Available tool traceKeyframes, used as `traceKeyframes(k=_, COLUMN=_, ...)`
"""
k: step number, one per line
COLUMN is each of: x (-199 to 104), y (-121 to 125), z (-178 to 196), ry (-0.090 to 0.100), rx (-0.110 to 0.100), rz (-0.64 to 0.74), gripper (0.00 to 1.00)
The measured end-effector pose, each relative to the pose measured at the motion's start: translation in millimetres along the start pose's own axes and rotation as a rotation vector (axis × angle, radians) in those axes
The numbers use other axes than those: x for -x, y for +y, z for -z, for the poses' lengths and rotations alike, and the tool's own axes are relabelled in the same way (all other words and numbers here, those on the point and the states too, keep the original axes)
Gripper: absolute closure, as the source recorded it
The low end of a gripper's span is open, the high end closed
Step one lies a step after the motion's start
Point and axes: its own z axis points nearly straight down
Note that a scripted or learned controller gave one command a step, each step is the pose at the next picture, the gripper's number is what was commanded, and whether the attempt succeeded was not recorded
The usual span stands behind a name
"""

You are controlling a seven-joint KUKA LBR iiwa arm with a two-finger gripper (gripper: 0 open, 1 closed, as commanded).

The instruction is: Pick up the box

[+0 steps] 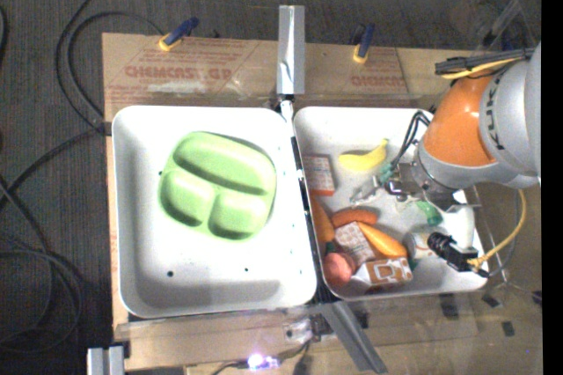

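**Over the right bin, arm poised above the clutter**

Over the right bin [310, 128] hangs the arm [493, 122], its orange band bulging at the bin's far edge. The gripper [398, 181] sits low among the toys, and I cannot tell from where I stand whether it is open or closed; nothing visibly sits between its tips.

My guess is that the approach is under way and no grasp has been made. The box [388, 270] lies below and a little to the left of the gripper, near the bin's front wall, well apart from it. The next move, as I judge it, calls for shifting toward that front edge and coming down squarely over the box, clear of its neighbours.

That box looks small, orange and white with a printed face, lying tilted. A carrot [381, 238] lies just above it, between it and the gripper, and a pink round thing [337, 266] presses at its left. A banana [364, 158] rests just up and left of the gripper. Far to the gripper's left, a green tray [218, 185] sits in the left bin [132, 276].
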Motion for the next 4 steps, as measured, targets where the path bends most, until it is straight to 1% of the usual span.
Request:
traceKeyframes(k=1, x=-34.7, y=90.3, z=-3.7, ry=-0.003, rx=-0.005, rz=-0.03, gripper=0.0)
traceKeyframes(k=2, x=-33.0, y=90.5, z=6.4, ry=-0.007, rx=-0.005, rz=-0.03, gripper=1.0)
traceKeyframes(k=3, x=-32.9, y=90.4, z=6.3, ry=-0.008, rx=-0.005, rz=-0.03, gripper=0.0)
traceKeyframes(k=4, x=-37.4, y=34.6, z=-1.0, ry=0.0, rx=-0.001, rz=0.017, gripper=0.0)
